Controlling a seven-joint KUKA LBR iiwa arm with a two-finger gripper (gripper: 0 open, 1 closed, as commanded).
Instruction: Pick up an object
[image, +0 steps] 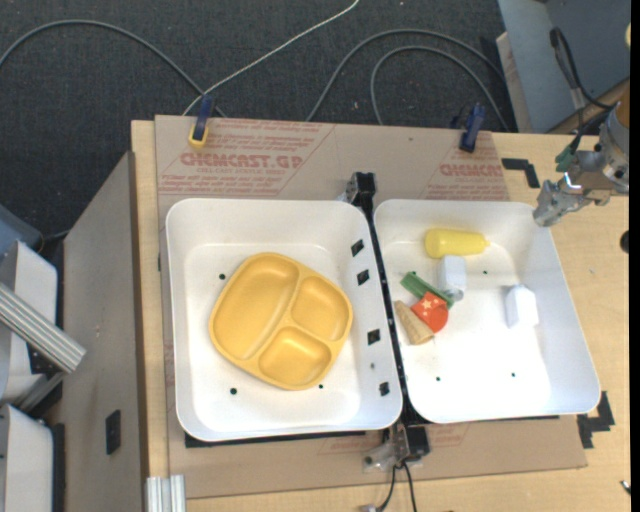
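The gripper (553, 203) hangs above the right bin's (560, 330) far right corner, its state impossible to tell, while a yellow object (455, 242), carrot (427, 303) and white blocks (519, 304) lie inside, and a yellow tray (281, 319) fills the left bin (190, 330).

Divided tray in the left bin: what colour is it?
Yellow; the tray shows plainly in the camera view.

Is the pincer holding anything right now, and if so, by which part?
Nothing is held. The pincer sits at the right bin's upper right corner, apart from the yellow piece and the white block lying in the bin.
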